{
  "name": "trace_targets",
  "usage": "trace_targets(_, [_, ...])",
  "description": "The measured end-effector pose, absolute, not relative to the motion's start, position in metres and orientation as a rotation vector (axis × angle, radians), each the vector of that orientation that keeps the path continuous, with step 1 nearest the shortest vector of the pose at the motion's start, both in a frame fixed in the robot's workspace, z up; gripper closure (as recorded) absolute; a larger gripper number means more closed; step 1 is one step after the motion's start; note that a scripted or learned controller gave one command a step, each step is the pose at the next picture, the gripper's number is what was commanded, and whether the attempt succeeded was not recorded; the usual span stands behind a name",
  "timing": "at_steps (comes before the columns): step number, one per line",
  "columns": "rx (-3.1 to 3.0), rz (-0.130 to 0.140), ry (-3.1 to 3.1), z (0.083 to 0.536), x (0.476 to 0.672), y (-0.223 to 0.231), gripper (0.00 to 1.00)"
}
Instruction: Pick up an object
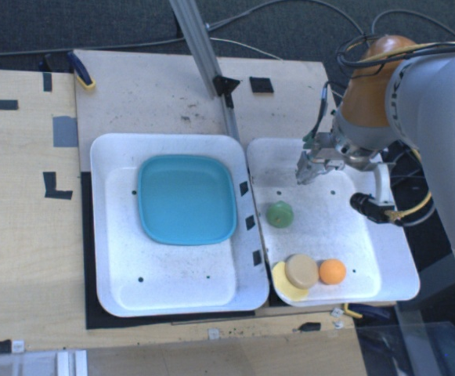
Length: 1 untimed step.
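My gripper (305, 172) hangs over the upper middle of the right bin (384, 284), with nothing visibly between its fingers. Below and left of it, a green ball (280, 214) rests near the bin's left wall. At the bin's front lie a tan round block (301, 270) on top of a yellow piece (281, 283), and an orange ball (332, 272) just right of them. All of these sit apart from the gripper.
The left bin (117, 210) holds a teal square plate (186, 199). A metal pole (204, 45) slants down to the bins' divider. Black cables (384, 210) loop off the arm over the right bin's right side.
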<state>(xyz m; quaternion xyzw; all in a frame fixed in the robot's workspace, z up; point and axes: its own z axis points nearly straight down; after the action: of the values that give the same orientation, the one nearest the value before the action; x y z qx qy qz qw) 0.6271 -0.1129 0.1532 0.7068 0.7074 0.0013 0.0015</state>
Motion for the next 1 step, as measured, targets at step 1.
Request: trace_targets(1, [2.218,0.005,2.219,0.2159,0.6281,-0.1100,1.00])
